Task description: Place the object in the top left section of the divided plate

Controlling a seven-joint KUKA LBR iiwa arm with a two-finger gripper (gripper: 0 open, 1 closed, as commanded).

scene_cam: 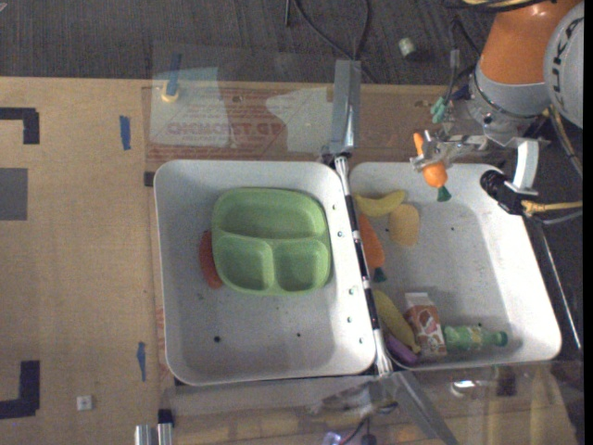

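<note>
A: Partly, the arm is cut off at the frame's corner. Gripper?
B: Closed on a small orange carrot, hanging directly beneath its fingers; green divided plate lies well left.

You had open white floor across the middle and right of the right-hand shallow white bin. Its left side was crowded: a yellow banana, a pale yellow round piece and an orange carrot lay near the divider, with a small printed carton and a green bottle along the near edge. In the left-hand white bin, the green divided plastic plate had bare floor in front of it.
</note>
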